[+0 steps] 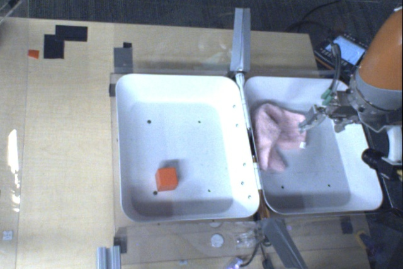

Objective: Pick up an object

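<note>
Left bin [126,135]: holds an orange block [167,179] at lower left of centre, loose and apart from the walls.
Right bin [359,198]: a pink cloth [272,135] lies crumpled against its left wall.
Gripper [306,130]: reaches in from the right to the cloth's right edge; I cannot tell its finger state.
Writing: none legible.

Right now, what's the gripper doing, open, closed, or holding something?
Gripper: at the right edge of the pink cloth in the right bin; open or closed cannot be told, and no hold on it is visible.
</note>
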